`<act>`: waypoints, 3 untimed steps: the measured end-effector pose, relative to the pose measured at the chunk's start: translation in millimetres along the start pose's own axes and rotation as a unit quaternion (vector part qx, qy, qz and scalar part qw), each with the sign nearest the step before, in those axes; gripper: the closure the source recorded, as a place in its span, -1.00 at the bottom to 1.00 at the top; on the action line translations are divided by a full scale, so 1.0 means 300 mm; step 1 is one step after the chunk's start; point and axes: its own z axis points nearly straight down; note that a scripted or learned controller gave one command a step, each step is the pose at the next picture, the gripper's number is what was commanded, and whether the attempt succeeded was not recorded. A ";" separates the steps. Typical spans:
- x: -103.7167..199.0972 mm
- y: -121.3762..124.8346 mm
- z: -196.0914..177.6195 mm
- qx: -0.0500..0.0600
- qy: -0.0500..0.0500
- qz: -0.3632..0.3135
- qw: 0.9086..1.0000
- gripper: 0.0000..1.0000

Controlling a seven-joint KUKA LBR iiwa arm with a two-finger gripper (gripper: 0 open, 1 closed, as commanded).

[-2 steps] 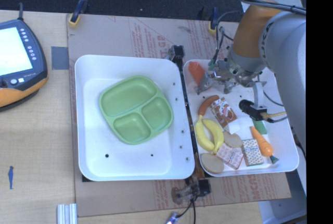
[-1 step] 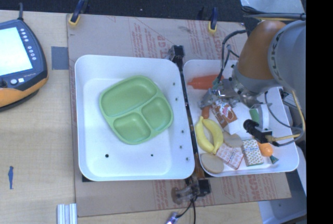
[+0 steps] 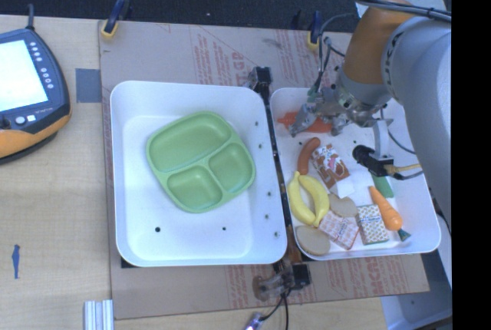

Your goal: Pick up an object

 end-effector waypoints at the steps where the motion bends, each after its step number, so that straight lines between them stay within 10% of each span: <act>1: 0.001 0.000 0.000 0.000 0.000 0.001 1.000 -1.00; 3: 0.010 0.003 -0.043 -0.004 0.000 0.000 1.000 -1.00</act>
